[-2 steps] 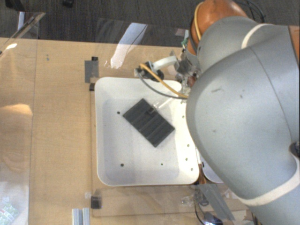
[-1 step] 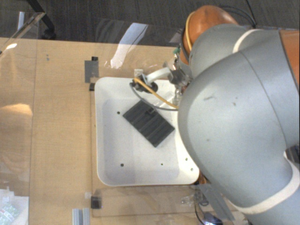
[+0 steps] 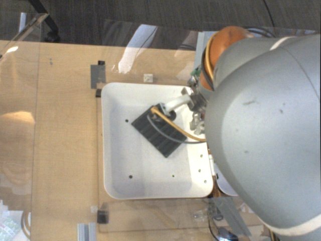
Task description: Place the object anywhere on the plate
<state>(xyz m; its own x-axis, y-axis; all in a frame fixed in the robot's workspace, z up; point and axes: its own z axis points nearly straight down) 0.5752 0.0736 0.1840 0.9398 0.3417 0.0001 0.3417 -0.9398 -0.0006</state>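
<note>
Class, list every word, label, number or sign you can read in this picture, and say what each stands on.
None can be read.
The white bin is plain but for small dark dots on its floor.
The grey arm and its orange band carry no legible marking.
The wooden bench shows no writing.

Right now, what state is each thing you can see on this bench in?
white bin: flat on the bench, its right edge hidden under the arm.
arm: reaches in from the right, over the bin's right side.
gripper: above the bin's right part; whether it holds anything cannot be told.
black corner stops: upright on the bench at the bin's left corners.
</note>
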